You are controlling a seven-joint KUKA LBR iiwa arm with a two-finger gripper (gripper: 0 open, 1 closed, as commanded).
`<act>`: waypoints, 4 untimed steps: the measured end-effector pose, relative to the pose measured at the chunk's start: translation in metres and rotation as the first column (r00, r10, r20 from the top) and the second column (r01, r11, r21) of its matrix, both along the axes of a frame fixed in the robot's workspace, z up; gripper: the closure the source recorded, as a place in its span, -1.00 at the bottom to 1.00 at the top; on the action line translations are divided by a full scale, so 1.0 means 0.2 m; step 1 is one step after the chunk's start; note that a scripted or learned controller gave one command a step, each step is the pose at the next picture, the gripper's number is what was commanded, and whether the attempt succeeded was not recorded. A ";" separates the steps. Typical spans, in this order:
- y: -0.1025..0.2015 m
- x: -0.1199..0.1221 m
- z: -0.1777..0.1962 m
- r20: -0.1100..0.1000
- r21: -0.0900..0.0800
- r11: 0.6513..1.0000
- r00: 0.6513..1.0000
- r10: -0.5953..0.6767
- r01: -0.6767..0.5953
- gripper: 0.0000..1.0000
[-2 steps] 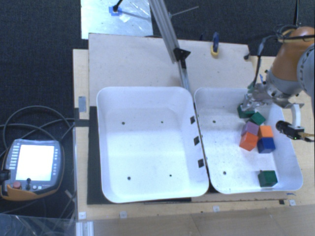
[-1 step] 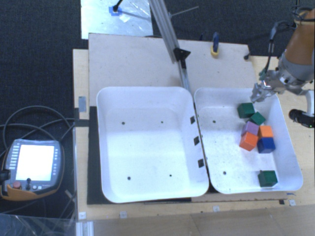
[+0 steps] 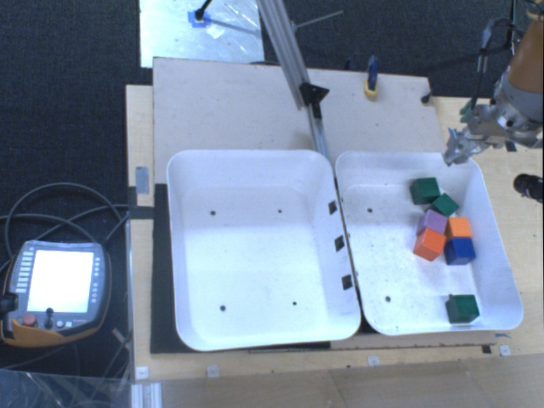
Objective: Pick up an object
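The right bin (image 3: 374, 304) holds a cluster of small blocks near its right side: a dark green block (image 3: 424, 190), a second green block (image 3: 444, 204), a purple block (image 3: 435, 221), an orange block (image 3: 429, 244), a smaller orange block (image 3: 460, 226) and a blue block (image 3: 459, 250). Another green block (image 3: 461, 308) lies alone near the bin's front right corner. My gripper (image 3: 459, 150) hangs over the bin's far right rim, above and behind the cluster, with nothing seen between its fingers.
The left bin (image 3: 255, 253) sits beside the right one. A slanted metal pole (image 3: 289, 49) crosses the back board to a black clamp. A teach pendant (image 3: 55, 291) lies at the far left with its cable. A yellow and blue clamp (image 3: 371, 79) stands at the board's back edge.
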State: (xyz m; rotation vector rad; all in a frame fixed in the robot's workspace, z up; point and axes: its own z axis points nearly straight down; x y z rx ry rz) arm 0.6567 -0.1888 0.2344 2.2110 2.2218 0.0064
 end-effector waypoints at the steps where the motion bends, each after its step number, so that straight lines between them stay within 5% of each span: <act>1: 0.00 0.01 0.15 -0.001 0.000 1.000 1.000 0.000 0.000 1.00; 4: 0.82 -0.07 0.19 -0.006 0.004 1.000 1.000 0.006 -0.006 1.00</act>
